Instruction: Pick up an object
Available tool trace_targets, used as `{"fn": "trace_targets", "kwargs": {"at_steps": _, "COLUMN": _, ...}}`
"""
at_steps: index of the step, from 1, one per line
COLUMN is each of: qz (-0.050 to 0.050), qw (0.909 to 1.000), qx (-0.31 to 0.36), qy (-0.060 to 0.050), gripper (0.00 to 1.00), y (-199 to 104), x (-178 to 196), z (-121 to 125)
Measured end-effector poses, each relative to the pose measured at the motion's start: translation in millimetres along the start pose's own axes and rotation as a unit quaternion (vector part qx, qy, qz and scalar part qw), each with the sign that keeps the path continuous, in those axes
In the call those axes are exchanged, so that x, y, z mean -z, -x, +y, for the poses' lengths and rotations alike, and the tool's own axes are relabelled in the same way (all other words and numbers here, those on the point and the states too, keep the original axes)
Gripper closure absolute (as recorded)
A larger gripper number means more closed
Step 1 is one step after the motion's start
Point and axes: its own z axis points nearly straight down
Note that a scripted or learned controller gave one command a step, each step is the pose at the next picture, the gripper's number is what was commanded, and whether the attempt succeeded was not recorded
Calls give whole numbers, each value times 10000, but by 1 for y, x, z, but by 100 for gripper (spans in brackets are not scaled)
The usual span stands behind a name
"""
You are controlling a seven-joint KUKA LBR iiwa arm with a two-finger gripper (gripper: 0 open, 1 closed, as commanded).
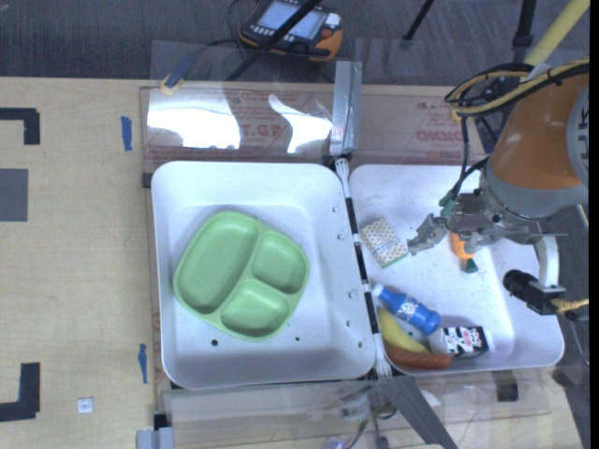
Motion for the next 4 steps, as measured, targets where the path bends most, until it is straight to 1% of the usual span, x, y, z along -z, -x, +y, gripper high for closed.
{"fn": "trace_targets", "kwargs": {"at_steps": 1, "qz": -13, "qw": 9942, "qx": -1074, "qy": 22, "gripper": 0, "y": 79, "x": 4, "z": 15}}
{"fn": "trace_targets", "kwargs": {"at_steps": 2, "qz": -12, "qw": 9942, "qx": -1075, "qy": 22, "gripper": 0, "y": 79, "x": 4, "z": 15}}
{"fn": "trace_targets", "kwargs": {"at_steps": 3, "qz": -6, "qw": 9952, "qx": -980, "qy": 17, "gripper": 0, "y": 98, "x": -91, "z": 23}}
{"fn": "trace_targets", "kwargs": {"at_steps": 4, "qz": -11, "qw": 9983, "qx": -581, "qy": 22, "gripper": 0, "y": 107, "x": -28, "z": 12}}
